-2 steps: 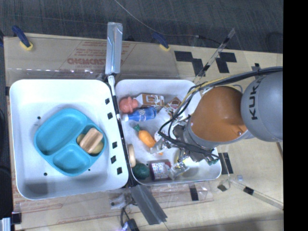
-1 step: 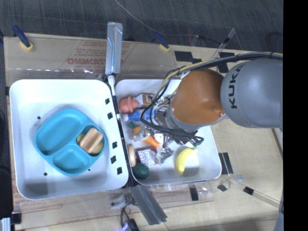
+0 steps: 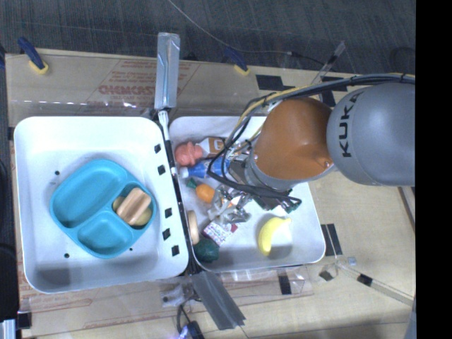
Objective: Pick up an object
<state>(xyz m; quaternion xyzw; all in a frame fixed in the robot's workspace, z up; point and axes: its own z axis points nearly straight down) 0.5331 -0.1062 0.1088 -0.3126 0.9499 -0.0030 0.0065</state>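
Over the right bin [image 3: 311, 224], the arm's jaws [image 3: 236, 202] hang among small clutter; their spread cannot be told. The yellow banana [image 3: 270, 234] lies just beside them, toward the bin's near wall.

One fixed camera is mounted above the bench [image 3: 85, 76], looking down at a slant. Its field takes in both white bins whole: the left bin [image 3: 28, 189] sits left of centre, the right bin [image 3: 311, 232] just right of centre, the two touching along a shared divider. The far bench edge and a strip of dark floor [image 3: 85, 13] run along the top of the frame. The arm [image 3: 367, 136] enters from the right and lies nearer the lens, looming large over the right bin. Coverage is moderately close.
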